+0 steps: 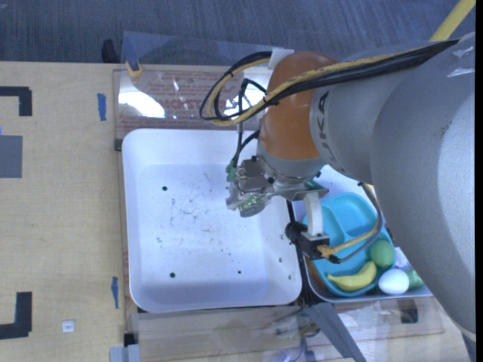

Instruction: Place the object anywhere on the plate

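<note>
Beside the blue plate (355, 219) lies a curved yellow banana (355, 279); fingers' (247, 199) state unclear.

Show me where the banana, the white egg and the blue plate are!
banana (353, 279), camera view, middle of its yellow curve.
white egg (393, 281), camera view, centre of its shell.
blue plate (352, 211), camera view, bare blue surface.
</note>
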### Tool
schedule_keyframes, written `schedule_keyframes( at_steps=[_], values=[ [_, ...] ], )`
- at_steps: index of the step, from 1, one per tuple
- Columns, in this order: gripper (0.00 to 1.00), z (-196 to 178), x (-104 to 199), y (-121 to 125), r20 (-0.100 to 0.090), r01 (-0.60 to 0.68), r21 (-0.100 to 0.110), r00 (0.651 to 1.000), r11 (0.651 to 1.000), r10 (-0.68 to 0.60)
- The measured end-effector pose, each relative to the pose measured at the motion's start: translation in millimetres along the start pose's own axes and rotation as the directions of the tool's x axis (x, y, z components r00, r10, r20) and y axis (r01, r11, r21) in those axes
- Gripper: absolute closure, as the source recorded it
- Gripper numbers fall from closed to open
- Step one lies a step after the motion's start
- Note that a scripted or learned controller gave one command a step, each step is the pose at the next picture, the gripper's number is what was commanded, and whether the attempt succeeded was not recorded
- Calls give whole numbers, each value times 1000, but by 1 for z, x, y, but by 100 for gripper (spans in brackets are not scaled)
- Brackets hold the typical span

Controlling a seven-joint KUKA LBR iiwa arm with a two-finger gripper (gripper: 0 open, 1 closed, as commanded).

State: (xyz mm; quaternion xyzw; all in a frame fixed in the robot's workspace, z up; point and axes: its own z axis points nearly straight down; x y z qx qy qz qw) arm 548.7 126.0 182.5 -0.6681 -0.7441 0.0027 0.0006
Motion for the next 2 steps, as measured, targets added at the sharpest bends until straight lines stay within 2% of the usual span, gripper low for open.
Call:
schedule_keyframes(
  at_steps=[1, 2],
  values=[
    [0, -1, 1, 0, -1, 1, -2, 1000, 1000, -1],
    [0, -1, 1, 0, -1, 1, -2, 1000, 1000, -1]
  ],
)
